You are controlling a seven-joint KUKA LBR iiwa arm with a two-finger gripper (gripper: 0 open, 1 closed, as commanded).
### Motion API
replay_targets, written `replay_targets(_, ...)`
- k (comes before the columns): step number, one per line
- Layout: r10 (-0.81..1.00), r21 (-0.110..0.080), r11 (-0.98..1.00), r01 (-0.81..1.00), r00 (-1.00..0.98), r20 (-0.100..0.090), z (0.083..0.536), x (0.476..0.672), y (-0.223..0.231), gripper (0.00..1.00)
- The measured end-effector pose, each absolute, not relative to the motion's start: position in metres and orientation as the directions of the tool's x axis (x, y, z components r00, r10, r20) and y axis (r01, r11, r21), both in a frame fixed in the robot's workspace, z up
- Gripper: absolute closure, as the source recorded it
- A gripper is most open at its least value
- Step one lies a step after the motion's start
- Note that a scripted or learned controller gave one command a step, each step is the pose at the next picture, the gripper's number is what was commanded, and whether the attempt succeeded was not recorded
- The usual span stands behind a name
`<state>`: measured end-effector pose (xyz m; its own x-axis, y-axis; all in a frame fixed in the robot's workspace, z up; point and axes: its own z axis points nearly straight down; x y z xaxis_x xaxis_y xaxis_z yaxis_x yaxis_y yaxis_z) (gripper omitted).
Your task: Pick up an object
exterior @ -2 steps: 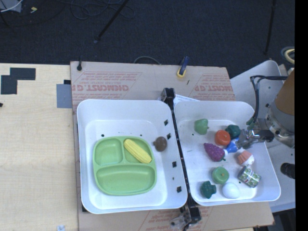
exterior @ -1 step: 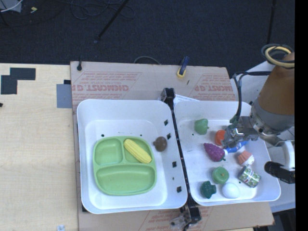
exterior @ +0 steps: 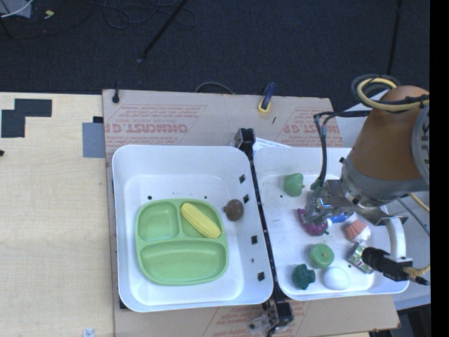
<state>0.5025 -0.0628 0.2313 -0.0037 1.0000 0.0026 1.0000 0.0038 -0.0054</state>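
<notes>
Purple and knobbly, a small toy [exterior: 312, 221] lies in the right-hand white bin [exterior: 280, 258], toward the right middle of the frame, and the claw [exterior: 327, 207] sits directly over its upper right edge, so close that the two appear to touch; whether the claw is spread or pressed together cannot be told from this angle, nor whether anything is between its tips. Around that spot lie a pale green lump [exterior: 293, 183] up and to the left, an orange-pink piece [exterior: 356, 229] just to the right, a round green object [exterior: 321, 255] below, a dark teal piece [exterior: 303, 276] at the lower left and a white ball [exterior: 337, 278] beside it. The arm's orange band [exterior: 389, 135] looms at the right edge of the frame. In the left-hand bin [exterior: 126, 188] a light green divided plate [exterior: 181, 258] carries a yellow corn cob [exterior: 200, 219], with a small brown ball [exterior: 233, 209] just beside the plate's upper right corner. Both bins rest on cardboard [exterior: 168, 121] on the pale wooden tabletop [exterior: 52, 244].
</notes>
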Motion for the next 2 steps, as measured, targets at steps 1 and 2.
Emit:
replay_targets(1, 1.0, -0.005, 0.003, 1.0, -0.003, 0.002, 0.219, 0.503, -0.01, 1.0)
replay_targets(2, 1.0, -0.005, 0.004, 1.0, -0.004, 0.002, 0.214, 0.495, 0.043, 1.0)
